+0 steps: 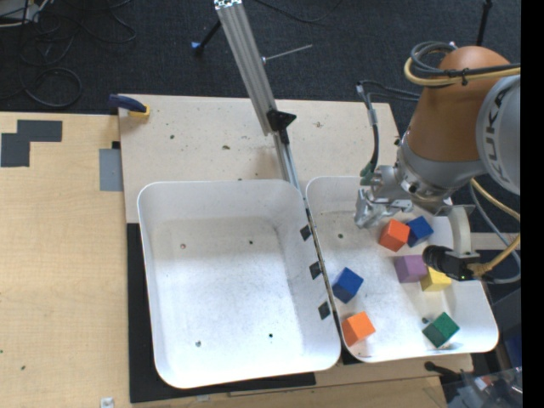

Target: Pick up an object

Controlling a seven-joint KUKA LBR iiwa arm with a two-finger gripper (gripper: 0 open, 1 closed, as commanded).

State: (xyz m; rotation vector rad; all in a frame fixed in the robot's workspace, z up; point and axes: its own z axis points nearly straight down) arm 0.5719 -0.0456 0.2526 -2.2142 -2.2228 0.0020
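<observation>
Two white bins are seen side by side on the bench; the left bin [170,202] fills the middle of the frame, and the right bin [476,342] sits at centre right and carries all the blocks.

The gripper [371,208] is seen low over the upper part of the right bin, at centre right of the frame, hung from the arm [459,109] entering from the right. Whether it is apart or together cannot be told from this slant. Nothing is seen gripped.

Blocks noted in the right bin: an orange block [393,235] just right of and below the gripper, touching or nearly touching a small blue block [420,229] on its right. A purple block [410,268] lies below these, with a yellow block [435,280] just beside it. A second blue block [347,285] lies near the dividing wall, another orange block [358,326] is at the lower left corner of the bin, and a green block [440,330] is at lower right.

Judgement: the step in hand appears to be the approach, with the upper orange block the nearest candidate. The gripper would best be centred over that block before descent. The adjoining blue block leaves little room on that side, so a grip across the free faces is advised. The lone blue block by the wall would be an easier target, being well apart from the others.
</observation>
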